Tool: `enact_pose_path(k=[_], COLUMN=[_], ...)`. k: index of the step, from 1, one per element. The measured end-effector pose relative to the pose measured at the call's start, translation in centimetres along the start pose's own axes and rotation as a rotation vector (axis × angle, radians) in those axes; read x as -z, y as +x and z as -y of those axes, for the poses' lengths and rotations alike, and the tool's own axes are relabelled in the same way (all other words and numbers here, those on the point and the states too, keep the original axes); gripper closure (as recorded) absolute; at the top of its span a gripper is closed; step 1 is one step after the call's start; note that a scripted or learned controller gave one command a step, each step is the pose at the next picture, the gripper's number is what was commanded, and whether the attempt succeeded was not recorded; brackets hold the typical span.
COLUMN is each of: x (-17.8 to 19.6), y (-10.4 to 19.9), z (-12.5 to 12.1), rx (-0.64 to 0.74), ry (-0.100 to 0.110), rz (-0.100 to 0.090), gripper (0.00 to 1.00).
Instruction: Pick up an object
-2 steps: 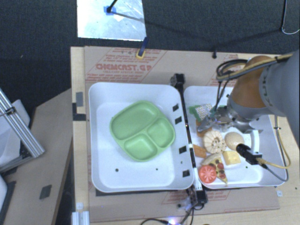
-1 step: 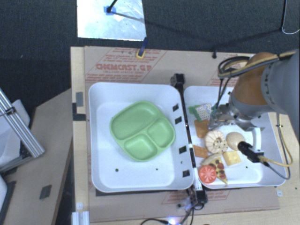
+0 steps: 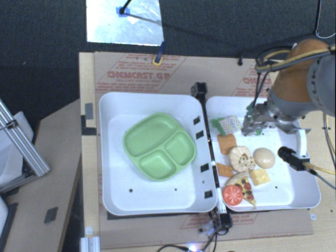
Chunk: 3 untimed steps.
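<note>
Nothing looks lifted yet: your jaws [image 3: 252, 126] hover at the right bin's [image 3: 304, 193] twelve o'clock, spread or pressed together you cannot tell, with toy food [image 3: 242, 159] clustered toward seven o'clock.

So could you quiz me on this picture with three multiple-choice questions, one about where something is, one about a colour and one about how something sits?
1. Where does the green divided plate lie?
A. In the left bin
B. In the right bin
C. On the floor

2. What colour is the round tomato toy?
A. Blue
B. Red
C. White

3. How does the gripper stand?
A. Over the left bin
B. Down in the right bin, at its far end beside the toy food
C. Outside both bins, above the dark floor

Answers: 1 A, the plate sits in the middle of the left bin. 2 B, it is red, at the right bin's near edge. 3 B, the arm reaches in from the right, down into that bin.
</note>
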<state>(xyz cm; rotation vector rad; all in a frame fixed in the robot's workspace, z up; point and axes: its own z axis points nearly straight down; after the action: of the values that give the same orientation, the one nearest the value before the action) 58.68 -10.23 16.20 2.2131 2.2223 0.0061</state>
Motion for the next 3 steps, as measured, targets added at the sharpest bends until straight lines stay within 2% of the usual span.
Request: enact_pose_path(k=[1, 2, 3], x=[5.2, 6.3, 5.4], y=[0.2, 0.3, 5.7], z=[-1.2, -1.3, -2.3], rx=[0.002, 0.002, 0.006], ry=[0.0, 0.003, 0.005], rz=[0.0, -0.001, -0.003], gripper=[1.0, 1.0, 1.0])
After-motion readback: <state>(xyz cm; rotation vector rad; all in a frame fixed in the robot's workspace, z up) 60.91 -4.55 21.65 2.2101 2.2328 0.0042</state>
